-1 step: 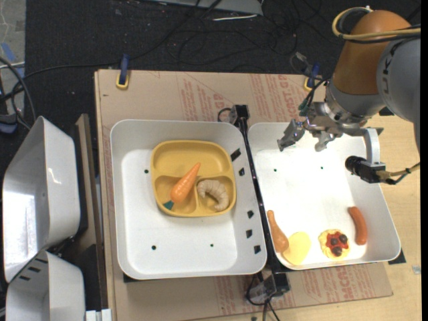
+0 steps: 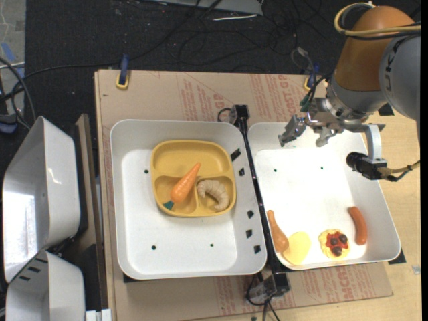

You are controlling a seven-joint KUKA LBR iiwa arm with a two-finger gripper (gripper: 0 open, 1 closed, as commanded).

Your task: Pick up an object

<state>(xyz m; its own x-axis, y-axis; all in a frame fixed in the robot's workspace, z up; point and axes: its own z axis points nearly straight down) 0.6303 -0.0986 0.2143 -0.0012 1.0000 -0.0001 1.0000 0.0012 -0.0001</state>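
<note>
At the far edge of the right bin (image 2: 294, 259), the gripper (image 2: 308, 132) hovers with its fingers spread wide, nothing between them. Along that bin's near edge lie a chicken drumstick (image 2: 277, 231), a yellow disc (image 2: 299, 245), a small pizza (image 2: 334, 243) and a sausage (image 2: 359, 225), all well apart from the gripper. In the left bin (image 2: 180, 256), a yellow divided plate (image 2: 167, 154) holds a carrot (image 2: 185, 182) and a shrimp (image 2: 215, 193).

right bin (image 2: 314, 179): floor lying open through the middle; chicken leg (image 2: 277, 231), egg (image 2: 299, 246), pizza piece (image 2: 334, 243) and sausage (image 2: 360, 225) crowding its near edge. left bin (image 2: 134, 199): yellow plate (image 2: 194, 178) occupying the centre, near floor staying passable.
</note>
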